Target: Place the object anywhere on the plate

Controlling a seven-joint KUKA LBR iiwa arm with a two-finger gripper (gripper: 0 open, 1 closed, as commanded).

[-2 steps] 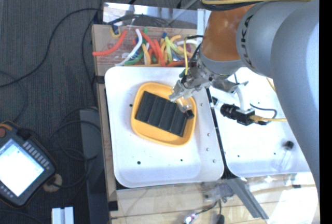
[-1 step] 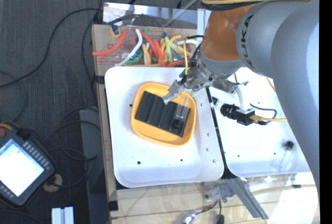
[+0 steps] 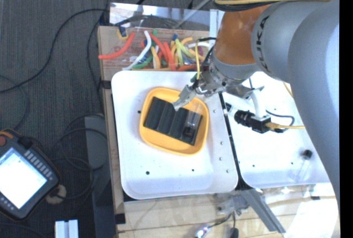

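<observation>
— Item, and where kept?
— Black ribbed block (image 3: 168, 118). Lies flat on yellow plate (image 3: 165, 146), covering most of its middle. Plate sits in left bin (image 3: 165, 182), toward 12 o'clock side.

— Long axis?
— Runs roughly 10 o'clock to 4 o'clock. Ribs cross it, near 1 to 7 o'clock. 4 o'clock end close to plate rim.

— Gripper?
— Gripper (image 3: 185, 98) above plate's rim at 1 o'clock, just beside block's upper edge. Spread or pressed together: cannot tell.

— Surroundings, obstructions?
— Grey arm (image 3: 298, 38) reaches in from 3 o'clock, overhangs right bin (image 3: 270, 168) and hides much of it. Bundle of coloured cables (image 3: 160, 49) at 12 o'clock, beyond both bins. Handheld screen (image 3: 19, 176) on dark floor at 8 o'clock, well apart from bins.
</observation>
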